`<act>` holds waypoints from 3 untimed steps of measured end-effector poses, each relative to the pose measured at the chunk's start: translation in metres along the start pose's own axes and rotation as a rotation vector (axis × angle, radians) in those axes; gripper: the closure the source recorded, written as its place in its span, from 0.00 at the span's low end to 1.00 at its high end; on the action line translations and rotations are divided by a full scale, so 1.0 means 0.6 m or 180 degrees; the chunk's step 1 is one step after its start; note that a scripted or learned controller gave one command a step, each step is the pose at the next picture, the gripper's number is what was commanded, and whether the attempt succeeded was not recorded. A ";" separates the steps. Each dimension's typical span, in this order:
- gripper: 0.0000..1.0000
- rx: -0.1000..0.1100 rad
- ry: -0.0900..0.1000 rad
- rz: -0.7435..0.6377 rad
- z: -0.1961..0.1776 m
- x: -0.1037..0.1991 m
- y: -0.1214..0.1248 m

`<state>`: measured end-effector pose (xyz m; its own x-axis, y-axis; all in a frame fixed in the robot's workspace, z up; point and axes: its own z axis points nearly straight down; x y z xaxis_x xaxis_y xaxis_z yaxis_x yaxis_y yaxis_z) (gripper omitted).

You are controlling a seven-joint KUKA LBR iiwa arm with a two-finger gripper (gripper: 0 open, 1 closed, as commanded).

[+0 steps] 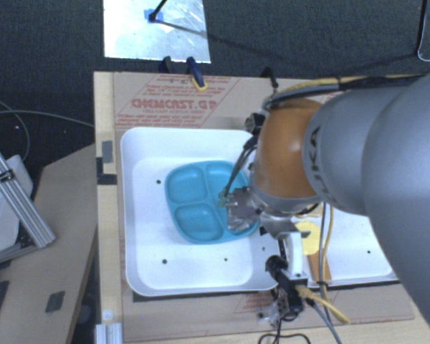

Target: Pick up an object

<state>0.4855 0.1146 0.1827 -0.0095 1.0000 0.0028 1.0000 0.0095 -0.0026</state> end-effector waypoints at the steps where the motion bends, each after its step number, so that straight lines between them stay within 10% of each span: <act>1: 1.00 -0.0072 0.0016 0.0007 -0.383 0.049 0.004; 3: 1.00 -0.0036 -0.0002 -0.0022 -0.406 0.048 0.004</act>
<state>0.4883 0.1426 0.4261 -0.0164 0.9999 0.0023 0.9998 0.0164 0.0087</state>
